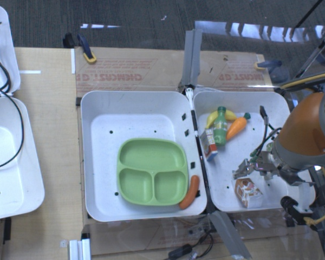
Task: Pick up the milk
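Milk [248, 193] – taking it to be the white-and-brown carton, label too small to read – lying in right bin [271, 99], close to front edge, roughly mid-width, touching nothing.

Sitting in left bin [97, 104]: green divided plate [151, 170], filling centre towards front edge; sausage [189, 192] leaning on plate's right rim near front right corner. Not getting in the way.

Lying along right bin's left wall: red-and-white box [208, 143]. Crowding just beside it towards back left corner: banana [213, 117], green bottle [221, 126], carrot [236, 128], all touching or nearly so. Well apart from milk.

Hovering just behind milk, towards bin centre: gripper [242, 170], w/ grey-and-orange arm [306, 134] reaching in over right wall. Can't tell if spread or pressed together – too small, blurred. Not pinching anything as far as visible.

Risks, judging from here:
- Coming down off-centre, since gripper is sitting behind carton rather than over it: clipping back edge, shoving carton against front wall.
- Squeezing across a slanted face: carton twisting or popping out on lift.
- Carton lying near front wall: little clearance on that side, possibly jamming against wall.
- Mistaking the red-and-white box for the target, if ID above is wrong.
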Motion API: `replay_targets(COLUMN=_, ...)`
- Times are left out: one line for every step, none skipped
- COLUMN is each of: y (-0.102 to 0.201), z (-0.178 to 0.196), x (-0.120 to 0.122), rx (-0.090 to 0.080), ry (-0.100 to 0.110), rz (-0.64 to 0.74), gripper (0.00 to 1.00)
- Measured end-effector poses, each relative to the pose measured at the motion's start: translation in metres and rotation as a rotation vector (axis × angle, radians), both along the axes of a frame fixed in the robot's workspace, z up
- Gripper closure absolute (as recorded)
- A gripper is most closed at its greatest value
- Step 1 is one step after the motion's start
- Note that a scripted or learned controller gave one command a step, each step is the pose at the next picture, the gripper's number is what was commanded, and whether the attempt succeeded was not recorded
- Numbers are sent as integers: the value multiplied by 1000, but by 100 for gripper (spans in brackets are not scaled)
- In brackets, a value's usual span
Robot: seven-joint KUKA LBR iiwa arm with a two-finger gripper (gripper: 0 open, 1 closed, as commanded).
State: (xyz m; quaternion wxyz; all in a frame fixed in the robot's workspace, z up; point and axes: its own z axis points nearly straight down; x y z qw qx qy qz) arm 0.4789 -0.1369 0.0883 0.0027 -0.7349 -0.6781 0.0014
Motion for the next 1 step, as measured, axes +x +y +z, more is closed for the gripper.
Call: replay_targets(y=40, z=0, x=-2, rx=-1, ry=2, rz=-259, gripper=0)
